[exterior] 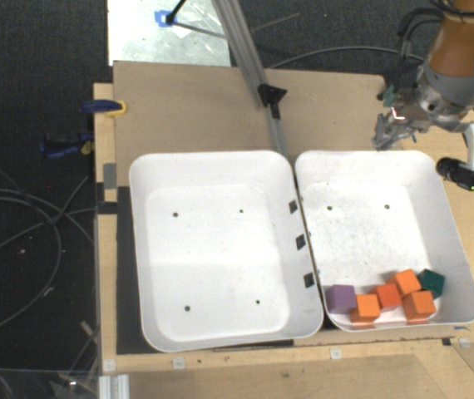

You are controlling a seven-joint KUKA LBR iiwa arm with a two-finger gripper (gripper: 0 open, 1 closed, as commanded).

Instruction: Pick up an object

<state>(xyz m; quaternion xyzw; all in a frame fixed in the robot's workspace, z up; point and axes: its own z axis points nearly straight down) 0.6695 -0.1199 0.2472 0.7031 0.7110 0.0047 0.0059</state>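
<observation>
Hovering over the far rim of the right bin [451, 214], the end effector [389, 133] is too blurred to tell its state. Purple block [341, 297], orange blocks [388, 296] and green block [432, 283] are crowding the near corner, so a descent risks striking the wall or nudging neighbours away.

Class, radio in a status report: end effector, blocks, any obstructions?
End effector above right bin's far rim, nothing held. Blocks clustered in near corner, untouched. Path unobstructed.

Blocks [387, 295] cluster in the right bin's [362, 181] near corner (left bin [212, 173] beside it), claw [387, 135] behind.
</observation>
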